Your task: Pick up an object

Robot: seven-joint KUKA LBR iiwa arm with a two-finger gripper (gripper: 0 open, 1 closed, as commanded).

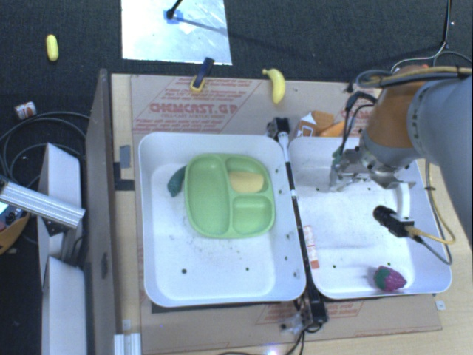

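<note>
A pink and green strawberry-like toy (389, 278) lies in the near right corner of the right bin (347, 228). A yellow object (247, 180) rests in the top right compartment of the green divided plate (228, 196) in the left bin (170, 272). A dark green object (176, 181) lies just left of that plate. My gripper (342, 179) hangs low over the far part of the right bin, under the grey arm with its orange band (392, 117). Nothing shows between its fingers.
A yellow banana toy (276, 84) and a blue and yellow clamp (201, 75) lie on the cardboard behind the bins. An orange object (329, 126) sits behind the right bin. Cables (432, 228) trail along the right bin's right side.
</note>
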